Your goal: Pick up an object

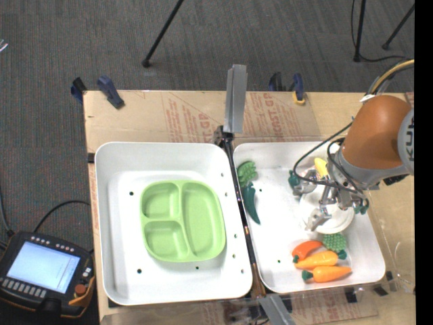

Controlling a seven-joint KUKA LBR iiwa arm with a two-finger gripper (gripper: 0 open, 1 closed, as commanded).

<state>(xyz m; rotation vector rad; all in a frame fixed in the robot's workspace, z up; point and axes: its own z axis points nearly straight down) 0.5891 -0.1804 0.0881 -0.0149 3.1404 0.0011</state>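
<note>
The white bowl [336,219] is sitting in the right bin [277,263], beside toy carrots [323,263]. The pincer [319,221] is hovering at its rim, grip unreadable. A slick rim risks slipping, I judge.

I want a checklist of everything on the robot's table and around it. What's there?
Surface: brown bench bearing two white bins, left bin and right bin, side by side.
Job's things: carrots in the right bin's near corner; green toy vegetables along its left wall; a round white object under the gripper.
Clutter: green divided plate in the left bin.
Grippers: gripper low over the right bin, above the white object; fingers too unclear to judge.
Cables: wiring looping by the arm's orange band.
Surroundings: clamps on the bench's far edge, teach pendant on the carpet, tripod legs behind.
</note>
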